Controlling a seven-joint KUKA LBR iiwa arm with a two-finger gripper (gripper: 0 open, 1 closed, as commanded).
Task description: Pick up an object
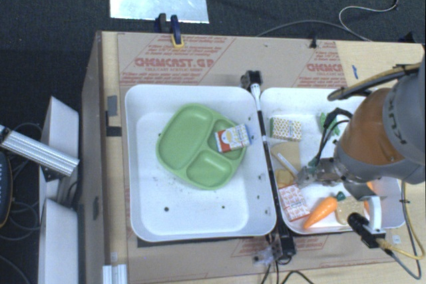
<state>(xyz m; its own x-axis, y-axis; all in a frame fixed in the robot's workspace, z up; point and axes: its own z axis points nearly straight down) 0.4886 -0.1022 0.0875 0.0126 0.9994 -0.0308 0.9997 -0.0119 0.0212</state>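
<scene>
My two-finger gripper hangs low in the right shallow white bin, its grasp state indeterminate, positioned to reach the nearby loose items: the orange plastic carrot and red-patterned flat packet.

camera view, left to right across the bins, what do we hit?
green divided plate → small red-and-white carton on the plate's right edge → pale patterned packet → carrot → gripper on the arm.
</scene>
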